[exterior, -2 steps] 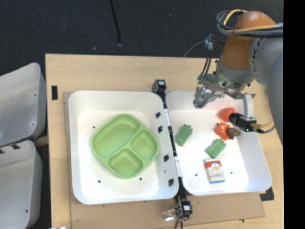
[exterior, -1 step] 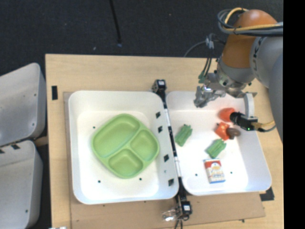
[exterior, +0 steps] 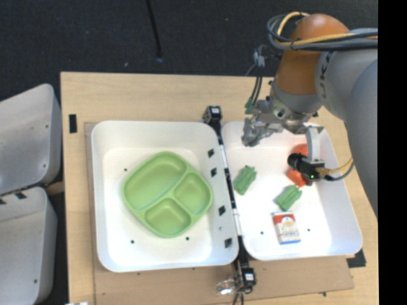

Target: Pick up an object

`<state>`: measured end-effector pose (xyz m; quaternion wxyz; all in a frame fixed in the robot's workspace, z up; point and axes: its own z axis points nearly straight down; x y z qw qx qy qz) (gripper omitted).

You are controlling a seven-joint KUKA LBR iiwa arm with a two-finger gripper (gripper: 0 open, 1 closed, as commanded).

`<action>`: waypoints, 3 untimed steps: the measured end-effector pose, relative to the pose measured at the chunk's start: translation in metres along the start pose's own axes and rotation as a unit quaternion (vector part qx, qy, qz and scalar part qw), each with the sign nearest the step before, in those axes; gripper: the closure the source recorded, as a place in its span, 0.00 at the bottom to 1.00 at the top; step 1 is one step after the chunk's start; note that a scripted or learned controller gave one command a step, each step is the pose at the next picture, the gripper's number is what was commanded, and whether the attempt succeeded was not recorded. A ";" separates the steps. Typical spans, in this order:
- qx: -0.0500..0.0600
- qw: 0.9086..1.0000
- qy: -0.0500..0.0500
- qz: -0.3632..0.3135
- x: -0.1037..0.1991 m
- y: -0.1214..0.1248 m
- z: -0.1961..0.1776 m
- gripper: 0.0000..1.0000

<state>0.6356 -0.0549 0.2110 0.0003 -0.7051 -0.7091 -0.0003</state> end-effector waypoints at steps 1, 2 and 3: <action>0.001 1.000 0.000 0.000 0.048 -0.018 0.001 1.00; 0.001 1.000 0.001 -0.001 0.101 -0.042 -0.001 1.00; 0.000 1.000 0.001 -0.001 0.142 -0.077 -0.017 1.00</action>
